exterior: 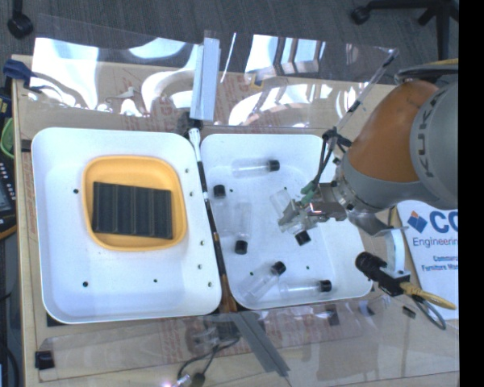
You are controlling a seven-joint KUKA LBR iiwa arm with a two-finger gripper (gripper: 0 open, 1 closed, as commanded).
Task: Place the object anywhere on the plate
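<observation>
A yellow plate [134, 172] with a dark ribbed panel in its middle lies in the left bin [56, 256]. Several clear vials with black caps lie scattered in the right bin [226, 156], among them one at the back [256, 167] and one at the front [302, 287]. My gripper [300, 216] hangs low over the right bin's right half. A small black cap [302, 237] shows just below it, with clear plastic around the tip. Whether that piece is held is not visible.
A ridge [208, 216] separates the two bins. More vials lie at the front centre [266, 276] and mid left [242, 220] of the right bin. Pliers [423, 298] and a printed sheet [431, 236] lie to the right, beside the bin.
</observation>
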